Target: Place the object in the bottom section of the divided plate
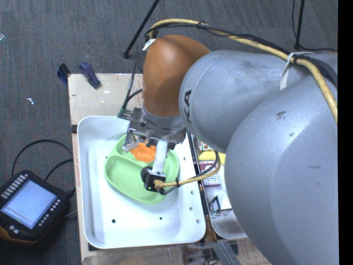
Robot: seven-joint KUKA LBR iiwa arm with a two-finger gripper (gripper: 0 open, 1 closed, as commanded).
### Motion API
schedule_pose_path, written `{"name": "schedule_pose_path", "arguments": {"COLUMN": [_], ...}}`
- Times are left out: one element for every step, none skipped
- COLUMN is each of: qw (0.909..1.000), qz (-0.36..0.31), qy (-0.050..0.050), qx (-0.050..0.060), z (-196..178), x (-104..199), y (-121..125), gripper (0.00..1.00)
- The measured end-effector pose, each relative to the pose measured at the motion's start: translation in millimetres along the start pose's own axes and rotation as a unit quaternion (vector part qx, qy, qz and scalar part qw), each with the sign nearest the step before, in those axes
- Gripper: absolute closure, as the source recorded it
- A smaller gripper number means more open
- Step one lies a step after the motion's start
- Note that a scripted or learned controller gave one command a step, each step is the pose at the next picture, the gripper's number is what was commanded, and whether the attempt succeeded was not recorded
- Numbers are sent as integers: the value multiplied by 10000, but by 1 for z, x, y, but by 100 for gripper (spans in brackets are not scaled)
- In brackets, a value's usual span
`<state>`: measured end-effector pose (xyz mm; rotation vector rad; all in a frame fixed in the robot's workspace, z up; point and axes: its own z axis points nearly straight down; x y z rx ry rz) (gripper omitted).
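Orange object [143,152] lies in the green plate's [124,175] upper section, just under the gripper [144,143]; jaw state I cannot tell; the bottom section lies toward the near rim.

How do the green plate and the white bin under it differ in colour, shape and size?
The green plate is light green, while the white bin is white. The plate is rounded and split into sections; the bin is nearly square with rounded corners. The plate is much smaller and lies inside the bin. An orange object lies on the plate, under the gripper. Both are shallow.
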<state>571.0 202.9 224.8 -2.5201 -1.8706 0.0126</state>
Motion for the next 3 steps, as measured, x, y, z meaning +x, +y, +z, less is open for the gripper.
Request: {"name": "schedule_pose_path", "arguments": {"qw": [9983, 9983, 9913], "qz": [578, 583, 1315], "qy": [-3, 0, 8], "qx": [8, 4, -4], "z": [58, 58, 64], "x": [-39, -39, -29], "y": [-52, -52, -41], "gripper": [100, 0, 0]}}
